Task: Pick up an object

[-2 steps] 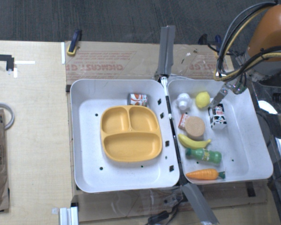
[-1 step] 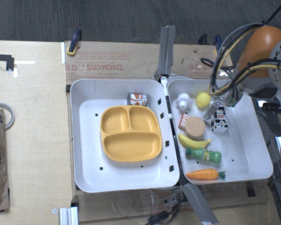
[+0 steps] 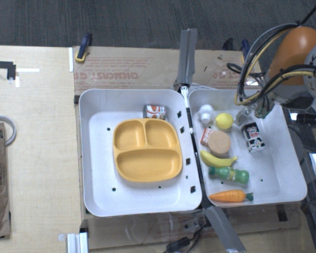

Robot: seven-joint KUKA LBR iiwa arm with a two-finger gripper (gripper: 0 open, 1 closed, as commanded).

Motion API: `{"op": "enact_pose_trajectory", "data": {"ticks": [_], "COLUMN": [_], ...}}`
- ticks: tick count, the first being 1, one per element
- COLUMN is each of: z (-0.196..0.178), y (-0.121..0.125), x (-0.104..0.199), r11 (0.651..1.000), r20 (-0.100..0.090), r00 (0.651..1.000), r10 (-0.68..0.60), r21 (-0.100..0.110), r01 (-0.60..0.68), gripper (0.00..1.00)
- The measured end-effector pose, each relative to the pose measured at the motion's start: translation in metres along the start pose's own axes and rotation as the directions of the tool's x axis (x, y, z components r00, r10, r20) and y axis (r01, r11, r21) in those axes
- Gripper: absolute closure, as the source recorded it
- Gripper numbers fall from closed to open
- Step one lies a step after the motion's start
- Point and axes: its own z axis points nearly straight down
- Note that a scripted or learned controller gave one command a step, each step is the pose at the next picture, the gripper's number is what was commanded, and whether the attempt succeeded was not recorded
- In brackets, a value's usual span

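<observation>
Gripper (image 3: pixel 247 116) low in right bin (image 3: pixel 284 157), finger state can't be told. Lemon (image 3: pixel 224 121) just left of it, small black-and-white carton (image 3: pixel 254 137) just below, near touching.

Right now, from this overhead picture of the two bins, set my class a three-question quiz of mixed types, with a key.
1. True or false: the yellow divided plate lies in the same bin as the carrot.
2. Multiple choice: which thing lies nearest the front rim of the right bin? A) the lemon B) the carrot C) the banana
3. Fill in: beside the plate, against the far wall of the left bin, stands a small orange and white ____.

Key: 1 false, as the plate is in the left bin and the carrot in the right; 2 B; 3 can.
</observation>
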Motion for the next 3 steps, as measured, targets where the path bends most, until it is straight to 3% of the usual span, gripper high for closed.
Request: {"op": "enact_pose_trajectory", "data": {"ticks": [1,2,3], "z": [-0.126,-0.146,-0.13], "y": [0.086,0.063,0.073], "x": [0.083,0.095,0.173], "r11": [0.999,0.941,0.894], "r20": [-0.002,-0.005,-0.007], "r00": [0.999,0.941,0.894], "r10": [0.054,-0.338,-0.448], "r21": [0.002,0.001,0.0], "r01": [-0.054,0.338,0.448], "gripper": [1.0,1.0,1.0]}}
